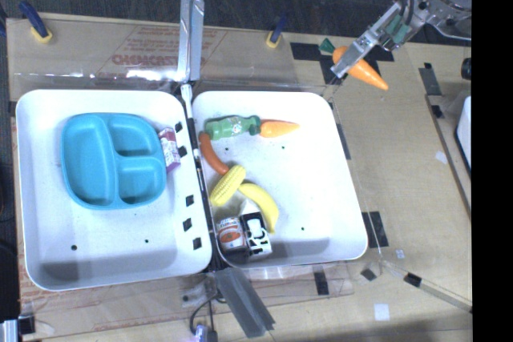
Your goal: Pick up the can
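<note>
The can (230, 234), small with a red and white label, is in the right bin (321, 196) near its front left corner. It is wedged between the bin wall and a black-and-white box (256, 236). My gripper (346, 68) hangs at the upper right, outside the right bin's far right corner and well away from the can. Its tip overlaps an orange toy carrot (370, 74) with a green top; I cannot tell whether it grips the carrot.
The right bin also holds a green bottle (228, 126), a second carrot (278, 126), a sausage (212, 154), a corn cob (227, 183) and a banana (262, 204) just behind the can. The left bin (48, 252) holds a blue divided tray (112, 158) and a small purple item (170, 146).
</note>
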`<state>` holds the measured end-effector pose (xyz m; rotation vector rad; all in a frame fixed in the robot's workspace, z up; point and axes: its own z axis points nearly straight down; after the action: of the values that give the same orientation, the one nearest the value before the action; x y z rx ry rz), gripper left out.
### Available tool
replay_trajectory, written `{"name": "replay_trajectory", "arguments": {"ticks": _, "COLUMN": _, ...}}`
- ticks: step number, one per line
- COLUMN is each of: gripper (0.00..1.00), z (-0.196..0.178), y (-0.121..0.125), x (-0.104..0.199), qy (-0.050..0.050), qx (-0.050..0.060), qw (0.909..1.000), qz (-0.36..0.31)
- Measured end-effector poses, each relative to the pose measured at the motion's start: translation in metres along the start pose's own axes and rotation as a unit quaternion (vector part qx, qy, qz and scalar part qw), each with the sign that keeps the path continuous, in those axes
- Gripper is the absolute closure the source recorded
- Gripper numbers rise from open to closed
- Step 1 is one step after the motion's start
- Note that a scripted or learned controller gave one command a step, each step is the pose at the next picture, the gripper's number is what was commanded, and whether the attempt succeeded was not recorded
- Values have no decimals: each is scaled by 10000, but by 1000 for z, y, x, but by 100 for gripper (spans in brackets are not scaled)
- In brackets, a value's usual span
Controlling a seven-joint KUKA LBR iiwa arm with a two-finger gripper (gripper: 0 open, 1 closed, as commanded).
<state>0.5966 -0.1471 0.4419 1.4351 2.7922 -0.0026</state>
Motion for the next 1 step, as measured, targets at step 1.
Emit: {"name": "replay_trajectory", "arguments": {"ticks": 1, "gripper": 100, "z": 106, "y": 14, "x": 53, "qy": 13, "qx": 14, "qw": 10000, "qz": -2}}
